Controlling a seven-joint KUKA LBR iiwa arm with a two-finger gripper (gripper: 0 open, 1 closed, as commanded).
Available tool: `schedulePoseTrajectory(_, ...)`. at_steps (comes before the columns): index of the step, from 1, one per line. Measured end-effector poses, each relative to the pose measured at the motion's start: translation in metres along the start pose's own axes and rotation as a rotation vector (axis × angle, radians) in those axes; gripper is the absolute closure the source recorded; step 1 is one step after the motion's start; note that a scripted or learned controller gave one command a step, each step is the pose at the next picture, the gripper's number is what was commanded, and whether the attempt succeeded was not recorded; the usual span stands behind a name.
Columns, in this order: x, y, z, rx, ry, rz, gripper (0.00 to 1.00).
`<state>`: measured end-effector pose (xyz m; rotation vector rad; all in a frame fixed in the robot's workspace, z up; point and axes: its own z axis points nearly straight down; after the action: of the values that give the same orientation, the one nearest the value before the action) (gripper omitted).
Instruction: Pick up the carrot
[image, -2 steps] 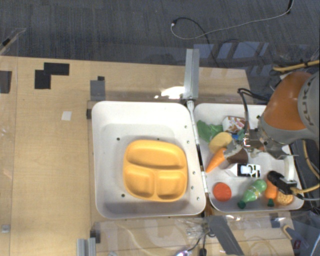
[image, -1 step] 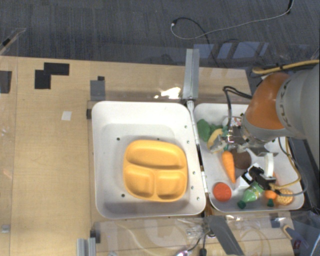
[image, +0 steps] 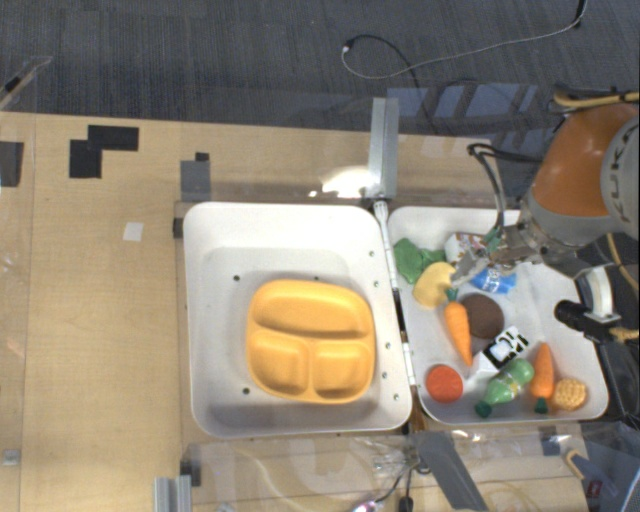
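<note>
**Ana:** Just off the pincer, toward the camera's side of the right bin, lies the carrot, tip pointing away from the pincer. It sits free on the bin floor with nothing gripping it.

**Ben:** Is the pincer released or clenched?

**Ana:** I cannot tell. Its end is lost among wrappers and glare, and nothing is visibly caught in it.

**Ben:** What could spoil the pick?

**Ana:** Crowding, mostly. A brown round thing lies between the pincer and the carrot and touches the carrot's flank. A yellow piece sits close by the carrot's thick end, and a blue wrapper lies almost under the pincer. I'd judge that a straight drop would land on the wrapper or the brown thing instead.

**Ben:** Anything else?

**Ana:** The carrot tapers and looks smooth, so a squeeze near the thin end may let it slip out. There is also a second orange vegetable farther from the pincer, near a biscuit. A program aiming by colour could choose that one.
</note>
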<state>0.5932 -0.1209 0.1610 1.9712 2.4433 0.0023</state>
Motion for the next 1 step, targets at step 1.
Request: schedulePoseTrajectory(1, 0.0260, -0.0689, 0.0687, -0.018, -0.006, 0.096, 0.00)
